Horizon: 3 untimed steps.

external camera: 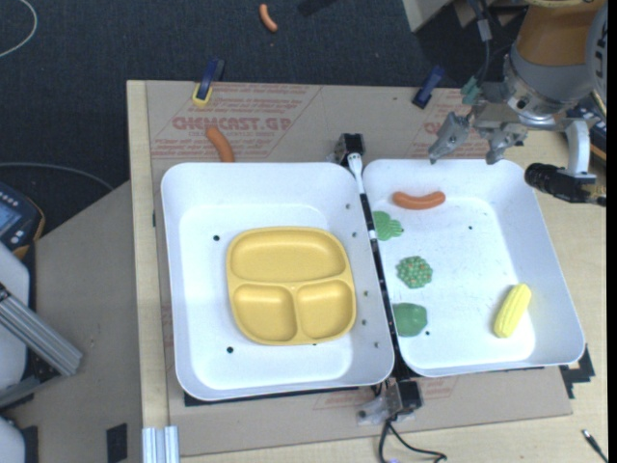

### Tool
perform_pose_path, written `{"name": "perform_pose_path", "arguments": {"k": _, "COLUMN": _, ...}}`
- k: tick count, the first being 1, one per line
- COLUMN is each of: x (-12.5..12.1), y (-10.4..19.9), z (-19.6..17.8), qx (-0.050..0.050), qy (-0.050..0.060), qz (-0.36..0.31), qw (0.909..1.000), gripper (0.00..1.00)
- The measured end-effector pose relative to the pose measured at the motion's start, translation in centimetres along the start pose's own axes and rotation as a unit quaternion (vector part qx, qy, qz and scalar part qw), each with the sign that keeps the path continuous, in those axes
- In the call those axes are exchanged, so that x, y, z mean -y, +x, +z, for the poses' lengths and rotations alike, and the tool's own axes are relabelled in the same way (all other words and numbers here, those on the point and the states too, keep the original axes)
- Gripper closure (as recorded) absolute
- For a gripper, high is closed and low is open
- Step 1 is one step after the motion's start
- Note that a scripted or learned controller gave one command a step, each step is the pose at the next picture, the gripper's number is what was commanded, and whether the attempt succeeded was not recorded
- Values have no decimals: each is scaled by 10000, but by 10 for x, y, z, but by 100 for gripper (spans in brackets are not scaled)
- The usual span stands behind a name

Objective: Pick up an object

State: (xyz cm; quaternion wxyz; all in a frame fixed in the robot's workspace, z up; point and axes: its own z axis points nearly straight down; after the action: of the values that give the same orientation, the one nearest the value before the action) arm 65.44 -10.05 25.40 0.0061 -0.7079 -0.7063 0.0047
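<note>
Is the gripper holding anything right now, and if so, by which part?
Nothing is held. The gripper hangs open above the far edge of the right bin, with nothing between its fingers. The sausage lies untouched in the bin.

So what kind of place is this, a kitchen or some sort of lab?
Most likely a robotics lab bench set up for grasping trials, not a kitchen. The food is toy food, such as the corn cob, lying in a shallow white bin, and a robot arm's gripper hangs above it.
</note>
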Motion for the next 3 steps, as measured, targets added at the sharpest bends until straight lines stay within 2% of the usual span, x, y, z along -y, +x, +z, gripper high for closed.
{"name": "perform_pose_path", "arguments": {"k": 1, "x": -2, "y": 0, "z": -9, "qx": 7, "qy": -72, "qz": -12, "qw": 10000, "gripper": 0}}
{"name": "perform_pose_path", "arguments": {"k": 3, "x": 9, "y": 9, "z": 92, "qx": 3, "qy": -40, "qz": -12, "qw": 10000, "gripper": 0}}
